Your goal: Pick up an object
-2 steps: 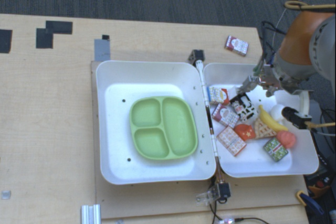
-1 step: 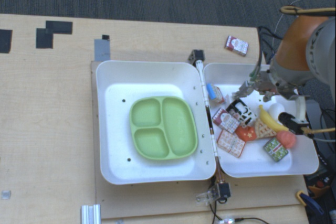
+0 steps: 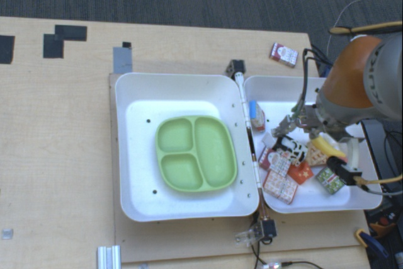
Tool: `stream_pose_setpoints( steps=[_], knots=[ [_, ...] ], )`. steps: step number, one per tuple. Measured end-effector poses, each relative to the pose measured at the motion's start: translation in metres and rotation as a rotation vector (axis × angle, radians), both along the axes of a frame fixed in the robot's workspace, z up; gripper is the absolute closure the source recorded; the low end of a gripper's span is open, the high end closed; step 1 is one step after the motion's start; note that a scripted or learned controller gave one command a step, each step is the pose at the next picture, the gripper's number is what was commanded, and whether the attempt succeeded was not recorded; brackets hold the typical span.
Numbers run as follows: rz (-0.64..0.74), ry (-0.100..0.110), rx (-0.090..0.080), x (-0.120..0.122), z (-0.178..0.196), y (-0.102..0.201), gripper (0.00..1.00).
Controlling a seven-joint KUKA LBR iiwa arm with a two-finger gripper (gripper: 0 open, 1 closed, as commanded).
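Observation:
My gripper (image 3: 284, 130) hangs over the middle of the right bin (image 3: 362, 201), at the end of the grey arm with the orange band (image 3: 345, 79). Just below it lies a black-and-white spotted item (image 3: 295, 152). Around that are a red patterned packet (image 3: 279, 166), a second red packet (image 3: 278, 186), a small red piece (image 3: 301, 172), a yellow banana-shaped toy (image 3: 325, 148) and a green box (image 3: 329, 180). A blue and white carton (image 3: 256, 115) stands to the gripper's left, near the bin's left wall. The arm hides the bin's back right part.
The left bin (image 3: 132, 154) holds a light green three-compartment plate (image 3: 195, 153). A small red and white pack (image 3: 284, 55) lies on the bench behind the right bin. Black and grey markers sit on the bench at the far left. Cables run along the right side.

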State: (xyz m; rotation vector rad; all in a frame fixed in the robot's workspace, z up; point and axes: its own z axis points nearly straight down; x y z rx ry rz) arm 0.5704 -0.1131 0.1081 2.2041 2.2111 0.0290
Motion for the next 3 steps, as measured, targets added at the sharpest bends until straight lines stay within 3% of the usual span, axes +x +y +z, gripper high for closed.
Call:
stream_pose_setpoints(
  steps=[3],
  knots=[
    [-0.001, -0.01, -0.002, -0.022, -0.001, 0.007, 0.0]
  ],
)
